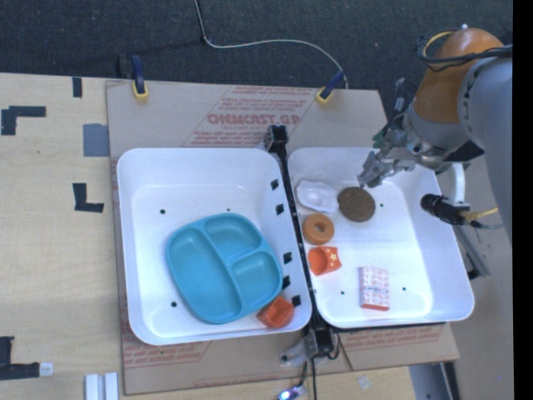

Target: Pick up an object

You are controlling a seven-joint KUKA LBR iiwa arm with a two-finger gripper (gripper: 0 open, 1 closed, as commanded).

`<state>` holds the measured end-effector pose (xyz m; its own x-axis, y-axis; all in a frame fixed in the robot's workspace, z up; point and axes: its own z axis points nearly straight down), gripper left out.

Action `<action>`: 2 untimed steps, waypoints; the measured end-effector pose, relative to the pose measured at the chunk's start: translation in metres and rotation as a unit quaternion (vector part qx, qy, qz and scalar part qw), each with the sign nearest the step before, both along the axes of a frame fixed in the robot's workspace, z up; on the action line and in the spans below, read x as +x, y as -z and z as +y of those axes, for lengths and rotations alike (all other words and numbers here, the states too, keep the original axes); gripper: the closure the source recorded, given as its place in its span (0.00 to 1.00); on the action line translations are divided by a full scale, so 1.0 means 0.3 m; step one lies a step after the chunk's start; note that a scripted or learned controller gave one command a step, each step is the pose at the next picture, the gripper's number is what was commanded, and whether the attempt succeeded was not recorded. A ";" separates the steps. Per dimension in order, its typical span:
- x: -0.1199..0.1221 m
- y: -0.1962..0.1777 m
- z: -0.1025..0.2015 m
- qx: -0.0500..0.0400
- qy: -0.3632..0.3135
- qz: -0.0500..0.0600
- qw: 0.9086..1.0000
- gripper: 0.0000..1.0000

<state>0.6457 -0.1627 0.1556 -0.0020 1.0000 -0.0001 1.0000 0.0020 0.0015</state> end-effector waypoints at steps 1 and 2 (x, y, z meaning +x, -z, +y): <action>0.024 -0.204 -0.006 -0.001 0.000 -0.002 1.000 1.00; 0.027 -0.385 -0.038 -0.001 0.000 -0.001 1.000 1.00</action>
